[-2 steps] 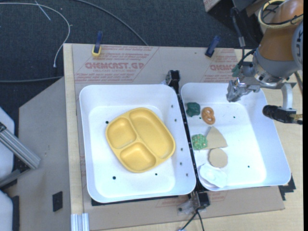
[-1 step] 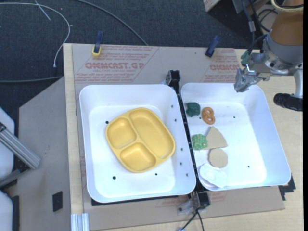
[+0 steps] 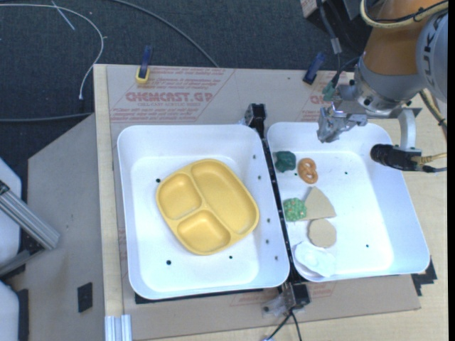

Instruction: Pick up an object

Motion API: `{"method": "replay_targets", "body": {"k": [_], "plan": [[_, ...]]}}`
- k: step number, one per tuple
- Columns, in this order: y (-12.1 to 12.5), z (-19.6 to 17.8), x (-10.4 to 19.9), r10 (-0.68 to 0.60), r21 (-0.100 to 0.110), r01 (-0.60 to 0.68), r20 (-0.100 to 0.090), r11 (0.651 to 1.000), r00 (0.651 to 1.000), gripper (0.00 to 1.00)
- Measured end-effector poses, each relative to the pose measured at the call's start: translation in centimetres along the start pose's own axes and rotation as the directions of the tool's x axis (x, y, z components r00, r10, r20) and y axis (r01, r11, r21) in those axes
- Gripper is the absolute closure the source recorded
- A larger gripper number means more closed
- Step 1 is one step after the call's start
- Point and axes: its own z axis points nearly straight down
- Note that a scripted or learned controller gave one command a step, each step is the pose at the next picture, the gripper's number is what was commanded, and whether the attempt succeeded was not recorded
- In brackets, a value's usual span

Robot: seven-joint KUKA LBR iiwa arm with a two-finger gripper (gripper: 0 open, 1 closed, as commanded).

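1. Above the far edge of the right bin (image 3: 398, 212), the gripper (image 3: 334, 130) hangs at the end of the grey arm (image 3: 398, 41), which reaches in from the right side of the view.
2. I cannot tell whether the jaws are open or closed; they show as a small metallic cluster, too blurred to judge. Nothing is visible between them.
3. The candidate objects all lie in the right bin, along its side nearest the left bin (image 3: 142, 190): a dark green piece (image 3: 285, 160), an orange pretzel-shaped piece (image 3: 308, 170), a light green leafy piece (image 3: 294, 208), a tan wedge (image 3: 319, 204), a tan round piece (image 3: 322, 233) and a white crumpled piece (image 3: 315, 258) at the bin's near corner.
4. The left bin holds a yellow divided tray (image 3: 206, 206).
5. By my judgement, the task is at its beginning: no object is lifted and each rests on the bin floor.
6. What is left is the whole pick: choosing an object, descending, closing on it and raising it. The dark green piece and the pretzel-shaped piece lie nearest the gripper.
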Motion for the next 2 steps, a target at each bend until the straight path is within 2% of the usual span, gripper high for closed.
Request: {"method": "replay_targets", "body": {"k": [2], "plan": [[-0.3,1.2,11.5,-0.001,0.0,0.001,0.0,1.0,1.0,1.0]]}}
